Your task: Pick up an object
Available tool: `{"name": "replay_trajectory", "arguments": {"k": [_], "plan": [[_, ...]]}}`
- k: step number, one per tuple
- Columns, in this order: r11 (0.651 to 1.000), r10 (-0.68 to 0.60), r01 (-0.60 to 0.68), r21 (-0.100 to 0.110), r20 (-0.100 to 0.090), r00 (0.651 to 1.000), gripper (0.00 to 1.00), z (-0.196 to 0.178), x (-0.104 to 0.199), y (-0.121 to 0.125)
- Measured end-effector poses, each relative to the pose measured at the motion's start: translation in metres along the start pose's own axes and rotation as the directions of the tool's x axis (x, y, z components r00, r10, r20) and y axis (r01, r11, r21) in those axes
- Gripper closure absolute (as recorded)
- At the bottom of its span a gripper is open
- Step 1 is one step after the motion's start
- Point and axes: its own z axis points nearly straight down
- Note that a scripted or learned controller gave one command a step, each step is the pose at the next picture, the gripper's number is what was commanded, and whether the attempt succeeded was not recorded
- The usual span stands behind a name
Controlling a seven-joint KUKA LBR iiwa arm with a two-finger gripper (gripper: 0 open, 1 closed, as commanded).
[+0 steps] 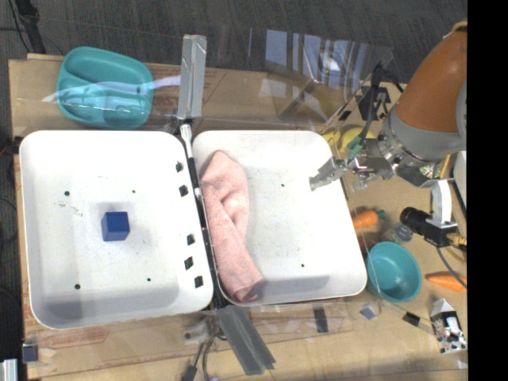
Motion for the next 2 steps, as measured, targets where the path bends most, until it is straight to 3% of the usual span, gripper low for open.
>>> {"name": "replay_trajectory", "arguments": {"k": [1,2], "plan": [[1.000,-0.016,0.016,0.002,0.000,1.000,0.00,0.127,0.084,0.033],[0.994,-0.107,0.107,-0.002,0.000,0.994,0.00,0.188,0.096,0.097]]}}
